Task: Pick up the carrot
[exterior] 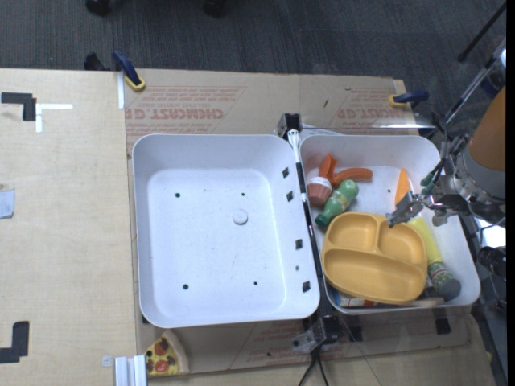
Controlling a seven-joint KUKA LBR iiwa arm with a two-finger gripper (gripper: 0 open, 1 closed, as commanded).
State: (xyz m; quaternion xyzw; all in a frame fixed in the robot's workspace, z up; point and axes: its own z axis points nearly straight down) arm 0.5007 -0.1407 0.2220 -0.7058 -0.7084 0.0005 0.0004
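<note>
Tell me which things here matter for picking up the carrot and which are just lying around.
For the job:
carrot by the right bin's far wall
gripper just beside it
right bin

Lying about:
yellow divided plate
green bottle
sausages
left bin
pizza slice toy

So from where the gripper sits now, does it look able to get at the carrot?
Probably yes. The carrot lies uncovered near the right bin's far right side, with the gripper just in front of it above the yellow divided plate. Nothing lies on the carrot.
</note>
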